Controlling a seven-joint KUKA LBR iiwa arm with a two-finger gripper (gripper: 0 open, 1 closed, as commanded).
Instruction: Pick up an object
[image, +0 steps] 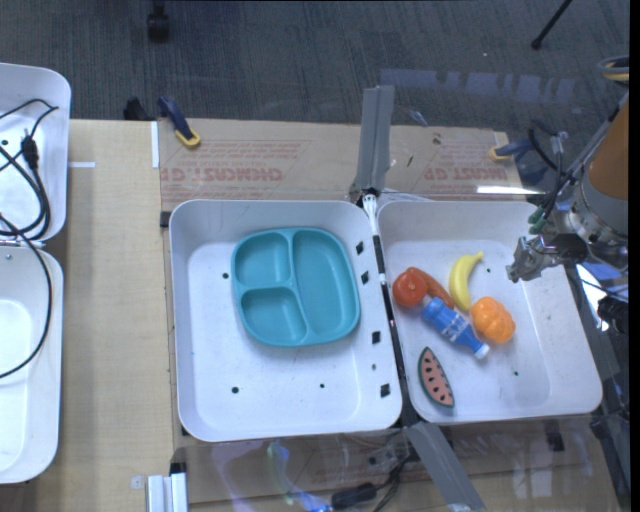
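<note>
A: What lay in the right bin (560, 390)?
B: Orange (493, 319), bottle (452, 325), banana (463, 279), tomato (409, 288), watermelon slice (435, 377), mostly touching. The gripper (527, 259) hovered near the banana, holding nothing.
A: Risk?
B: Crowding probably; fingers might nudge a neighbour, spoiling the grasp.

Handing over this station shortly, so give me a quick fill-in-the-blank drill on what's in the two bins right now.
1. The teal divided plate lies in the ____ bin.
2. The blue bottle lies between the red fruit and the ____ fruit.
3. The watermelon slice lies nearest the right bin's ____ wall.
4. The pincer hovers to the right of the ____.

Missing words: left; orange; front; banana
</note>
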